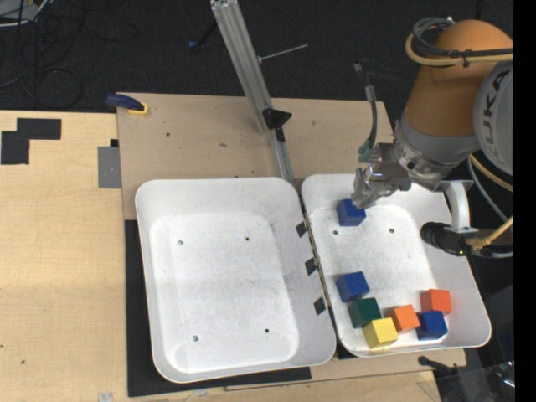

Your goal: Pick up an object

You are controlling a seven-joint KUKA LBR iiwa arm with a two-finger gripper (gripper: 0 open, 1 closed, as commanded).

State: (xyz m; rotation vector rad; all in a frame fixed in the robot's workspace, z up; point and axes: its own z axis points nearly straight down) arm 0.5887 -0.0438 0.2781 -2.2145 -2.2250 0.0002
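Two white bins, the left bin [222, 279] speckled grey inside, the right bin [394, 249] holding a blue cube [351, 213] far, another blue cube [352, 286], a dark green cube [364, 311], yellow cube [381, 332], orange cube [405, 316], red-orange cube [436, 301], blue cube [432, 324] near right; arm [456, 90] grey with orange

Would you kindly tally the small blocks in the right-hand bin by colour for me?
Blue cube blocks: 3, one under the gripper at the far end, one mid-bin, one at the near right
Dark green cube block: 1
Yellow cube block: 1
Orange cube block: 1
Red-orange cube block: 1
Total: 7
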